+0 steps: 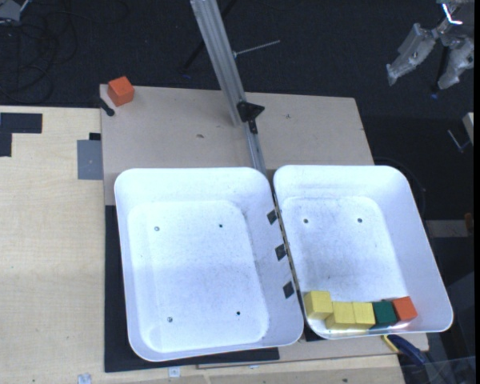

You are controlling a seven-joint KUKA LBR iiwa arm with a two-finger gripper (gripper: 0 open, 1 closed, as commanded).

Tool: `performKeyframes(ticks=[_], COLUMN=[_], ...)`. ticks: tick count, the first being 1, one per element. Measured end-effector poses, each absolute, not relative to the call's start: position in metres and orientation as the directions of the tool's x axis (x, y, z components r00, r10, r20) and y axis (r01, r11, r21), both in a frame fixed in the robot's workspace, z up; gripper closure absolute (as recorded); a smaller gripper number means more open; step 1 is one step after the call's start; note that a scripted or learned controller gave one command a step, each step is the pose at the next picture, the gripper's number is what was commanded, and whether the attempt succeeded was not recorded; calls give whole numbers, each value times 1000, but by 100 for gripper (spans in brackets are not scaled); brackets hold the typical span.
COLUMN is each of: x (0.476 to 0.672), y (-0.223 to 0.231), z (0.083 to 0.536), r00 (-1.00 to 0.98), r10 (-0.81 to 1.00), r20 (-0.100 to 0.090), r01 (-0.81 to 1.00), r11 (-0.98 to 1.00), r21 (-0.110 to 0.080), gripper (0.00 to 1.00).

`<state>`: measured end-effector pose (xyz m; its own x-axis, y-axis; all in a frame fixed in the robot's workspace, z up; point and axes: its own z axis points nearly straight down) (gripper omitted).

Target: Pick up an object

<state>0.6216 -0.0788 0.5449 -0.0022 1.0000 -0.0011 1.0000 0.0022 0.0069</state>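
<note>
nearest the camera, a row of small blocks lies along the front wall of the right bin (400,206): a yellow block (318,303) at the left end, two more yellow blocks (354,314) touching it, then a green block (384,314) and an orange-red block (405,308) at the right end, all packed side by side in the bin's front right corner. just beside it, the left bin (144,190) sits with its side edge against the right bin's, three small black clips (280,251) marking the seam between them. behind the bins, on the brown board (320,126), a grey metal rail (220,54) runs at a slant from the far edge down to the bins' shared corner. another orange block (122,90) rests at the board's far left corner, well apart from both bins. the gripper (430,56) hangs high at the upper right, off the board and well away from the blocks, its two pale fingers (408,54) spread apart with nothing between them.
</note>
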Motion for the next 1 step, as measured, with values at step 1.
performKeyframes(ticks=[1], x=[654], y=[-129], z=[539], r00=[4], r10=[1000], r20=[-2], r01=[1000], r11=[-4], r21=[-3], gripper=[0])
